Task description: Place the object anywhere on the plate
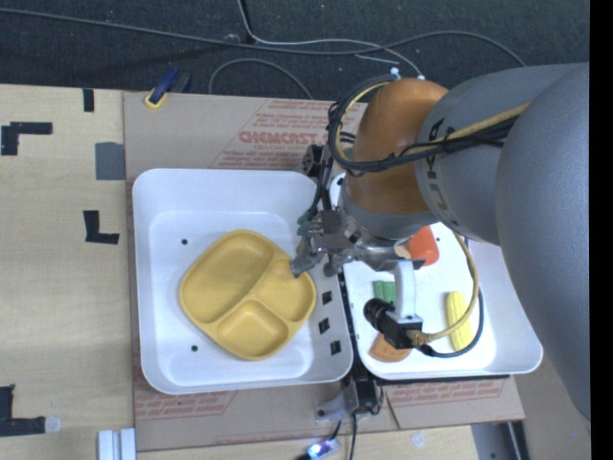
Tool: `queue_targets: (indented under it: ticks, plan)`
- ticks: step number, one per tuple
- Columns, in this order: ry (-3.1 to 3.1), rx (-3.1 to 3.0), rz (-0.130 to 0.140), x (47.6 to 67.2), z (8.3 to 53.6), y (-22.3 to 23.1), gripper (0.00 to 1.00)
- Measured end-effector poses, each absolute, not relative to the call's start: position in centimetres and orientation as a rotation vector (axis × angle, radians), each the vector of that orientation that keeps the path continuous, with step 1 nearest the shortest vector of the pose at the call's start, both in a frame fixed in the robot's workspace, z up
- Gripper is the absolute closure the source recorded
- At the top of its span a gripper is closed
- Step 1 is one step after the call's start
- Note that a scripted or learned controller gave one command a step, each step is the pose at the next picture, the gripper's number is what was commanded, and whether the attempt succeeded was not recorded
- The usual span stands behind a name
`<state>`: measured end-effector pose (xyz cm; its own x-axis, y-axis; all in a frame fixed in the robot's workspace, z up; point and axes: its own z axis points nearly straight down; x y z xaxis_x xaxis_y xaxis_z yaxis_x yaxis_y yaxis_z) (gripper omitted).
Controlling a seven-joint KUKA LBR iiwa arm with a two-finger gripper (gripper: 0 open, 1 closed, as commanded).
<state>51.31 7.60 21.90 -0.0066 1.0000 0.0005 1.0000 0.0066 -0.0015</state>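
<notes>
The camera view looks down at a slant on the desk (57, 286), which carries two shallow white bins side by side. The grey arm (536, 180) with its orange band (388, 142) reaches in from the right and covers much of the right bin (512, 338). The tool (308, 255) hangs at the wall between the two bins, its small dark tip just over the right edge of the yellow plate (244, 295). How far the tool is open cannot be told from here (the wrist above hides most of it), and nothing can be seen between its parts.

The plate lies in the left bin (163, 218), to the left of the tool and a little below it in the picture. It is a divided plate with three compartments, and its right rim is just beside the tool tip.

To the right of the tool, in the right bin, several small things lie near each other: a red-orange object (421, 247) close under the wrist, a green object (383, 288), a yellow object like a corn cob (456, 312), and a brown-orange object (386, 350) near the front wall. Which of them is the task's object cannot be told. A yellow cable (460, 338) loops over these things, and a white bracket (410, 300) hangs from the arm among them.

Black cables (287, 41) run over the dark floor beyond the desk, behind the tool.
</notes>
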Motion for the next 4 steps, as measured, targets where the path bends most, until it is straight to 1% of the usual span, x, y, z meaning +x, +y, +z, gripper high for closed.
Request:
queue_targets:
  ticks: [1,2,3,4]
  plan:
    - [-2.228,-2.214,0.003,50.6,21.1,13.0,1.0]
    - [-2.229,-2.212,0.0,51.2,22.3,19.2,1.0]
    - [-2.223,-2.219,0.006,50.8,21.5,19.9,1.0]
    - [-2.223,-2.219,0.006,50.8,21.6,19.9,0.0]
